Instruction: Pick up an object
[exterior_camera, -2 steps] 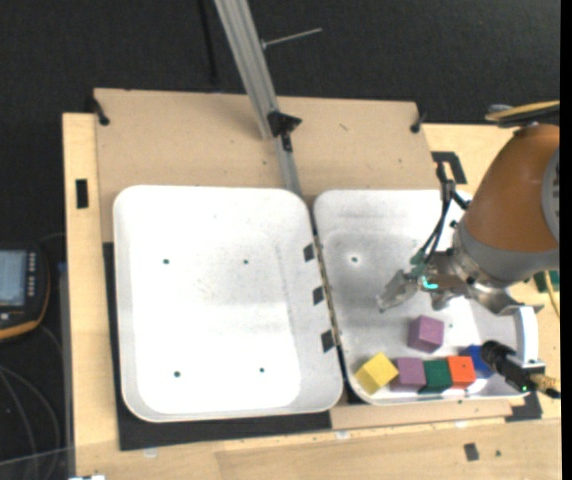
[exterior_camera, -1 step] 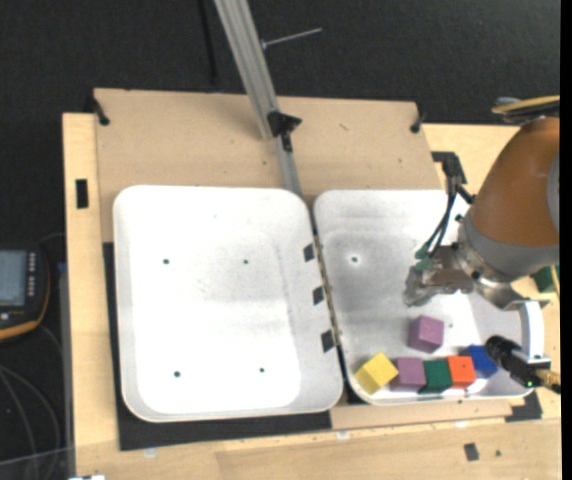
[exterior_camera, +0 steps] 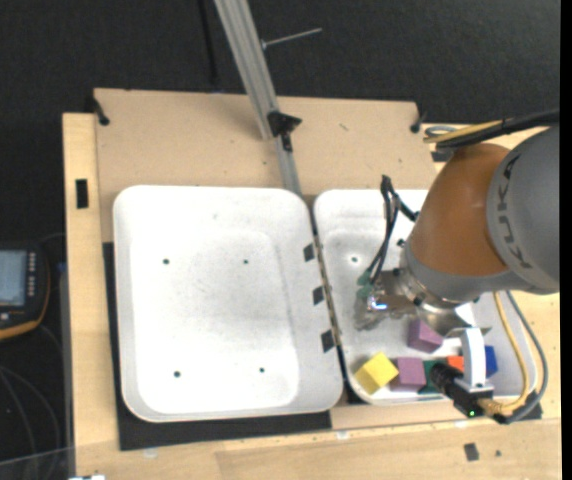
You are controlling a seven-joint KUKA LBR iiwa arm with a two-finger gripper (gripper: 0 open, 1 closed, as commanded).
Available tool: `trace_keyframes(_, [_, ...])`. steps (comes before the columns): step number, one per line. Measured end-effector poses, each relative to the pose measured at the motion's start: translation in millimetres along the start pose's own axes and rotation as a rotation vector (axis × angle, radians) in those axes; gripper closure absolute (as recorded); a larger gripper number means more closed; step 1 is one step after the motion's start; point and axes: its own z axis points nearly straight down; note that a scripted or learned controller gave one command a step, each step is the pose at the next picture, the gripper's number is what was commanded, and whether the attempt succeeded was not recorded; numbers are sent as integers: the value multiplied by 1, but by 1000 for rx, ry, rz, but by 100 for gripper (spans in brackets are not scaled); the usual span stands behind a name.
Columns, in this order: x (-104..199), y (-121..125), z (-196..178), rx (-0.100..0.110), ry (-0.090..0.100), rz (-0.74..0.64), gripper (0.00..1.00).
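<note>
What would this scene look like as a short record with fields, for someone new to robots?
arm: grey with orange band, reaching over the right bin
pincer: low inside the right bin, grip state unclear
left bin: white, shallow
right bin: white, holds small items
yellow block: near the right bin's front edge
purple block: beside the arm's wrist

A yellow block point(exterior_camera: 376, 373) lies in the right bin point(exterior_camera: 338, 218), close to its front edge and near the front-left corner, turned at a slant. Just beside it toward the right sits a pink-purple block point(exterior_camera: 409, 374) along the same front edge. A second purple block point(exterior_camera: 425, 336) rests a little further back — tilted, partly covered from above. Near the front-right corner lie a white-and-blue piece point(exterior_camera: 475, 355) and what may be an orange one point(exterior_camera: 452, 365) — hard to make out.
</note>
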Motion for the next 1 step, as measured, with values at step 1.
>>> trace_keyframes(1, [94,0,-13,-2,0,-2,100])
